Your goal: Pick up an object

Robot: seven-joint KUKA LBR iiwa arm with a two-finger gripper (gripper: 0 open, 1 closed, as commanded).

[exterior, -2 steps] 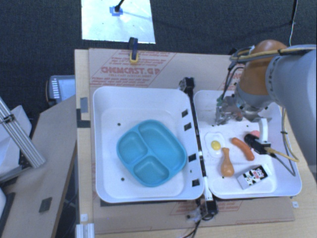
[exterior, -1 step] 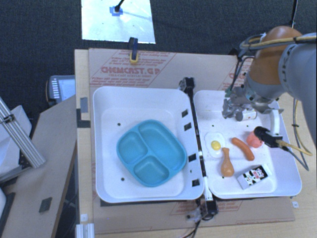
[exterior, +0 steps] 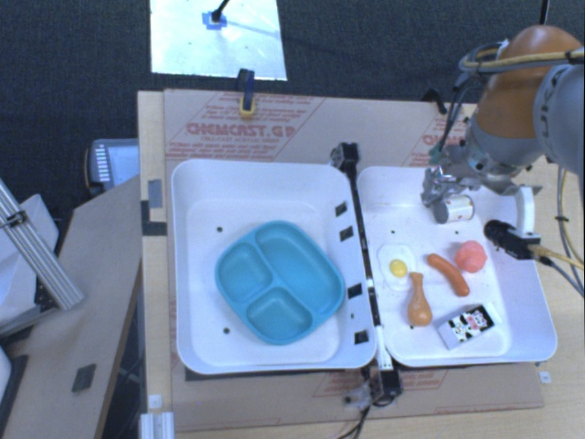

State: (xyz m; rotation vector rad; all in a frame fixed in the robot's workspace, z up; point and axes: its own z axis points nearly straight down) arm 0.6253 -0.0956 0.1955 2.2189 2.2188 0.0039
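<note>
My gripper (exterior: 438, 190) hangs over the back of the right bin (exterior: 530, 337), near its far edge. A small white and grey cylinder (exterior: 454, 209) lies right beside and just below it; whether they touch is unclear. Further forward in the same bin lie a pink ball-like toy (exterior: 472, 255), an orange sausage (exterior: 449, 273), a toy fried egg (exterior: 398, 267), a tan drumstick (exterior: 419, 301) and a black-and-white carton (exterior: 470, 325).
A blue divided plate (exterior: 279, 282) sits in the left bin (exterior: 196, 199). A raised black-clipped divider (exterior: 358, 254) runs between the bins. The arm's grey and orange body (exterior: 526, 90) hangs over the bench's back right corner.
</note>
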